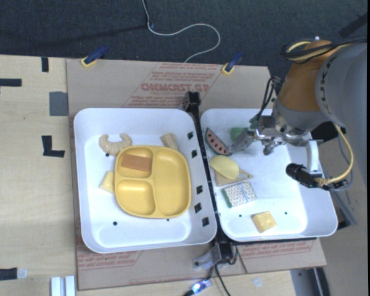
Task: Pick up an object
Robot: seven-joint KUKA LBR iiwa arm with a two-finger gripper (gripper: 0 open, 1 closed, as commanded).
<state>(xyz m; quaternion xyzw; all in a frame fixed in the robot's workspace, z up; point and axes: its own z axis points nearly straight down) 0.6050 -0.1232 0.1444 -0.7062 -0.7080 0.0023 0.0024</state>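
While my tool (242,142) hovers low in the right bin (317,227), its grip state unreadable, I judge the approach unfinished: next comes a descent onto the watermelon slice (217,142) beside it. The left bin (89,184) holds a yellow tray (154,182).

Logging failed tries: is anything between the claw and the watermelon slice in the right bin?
Nothing visible. The claw sits low in the right bin, just right of the watermelon slice, with bare bin floor between them. A green piece lies just behind the claw, not in the path.
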